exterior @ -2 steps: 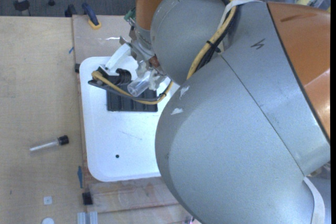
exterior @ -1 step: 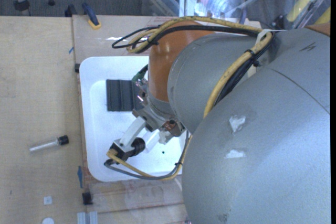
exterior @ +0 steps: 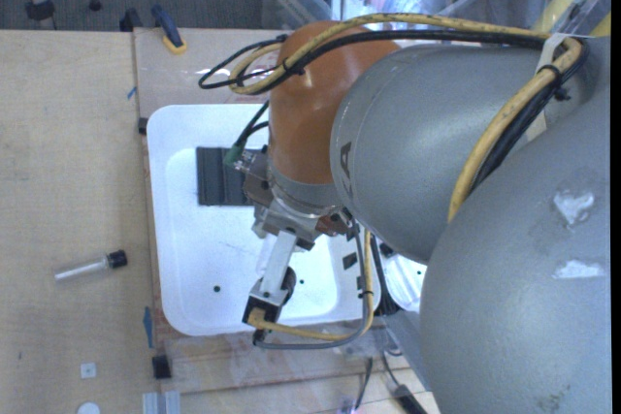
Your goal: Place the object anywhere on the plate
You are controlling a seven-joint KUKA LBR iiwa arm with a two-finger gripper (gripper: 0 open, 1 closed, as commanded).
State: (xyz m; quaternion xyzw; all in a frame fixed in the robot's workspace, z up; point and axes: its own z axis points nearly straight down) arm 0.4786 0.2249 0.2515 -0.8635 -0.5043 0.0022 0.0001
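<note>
my hand [exterior: 294, 226] hangs over the smooth white bin [exterior: 184, 238], beside a flat dark rectangular slab [exterior: 219, 175]; open or closed, i cannot tell.

glossy white plastic bin [exterior: 194, 252], matt pale wooden bench [exterior: 58, 160]

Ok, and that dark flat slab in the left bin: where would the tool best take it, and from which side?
Probably from straight above, pinching across the far and near edges of the dark slab. It lies flat on the floor of the white bin, with bare floor beside both those edges, while its right side is hidden under the arm.
</note>
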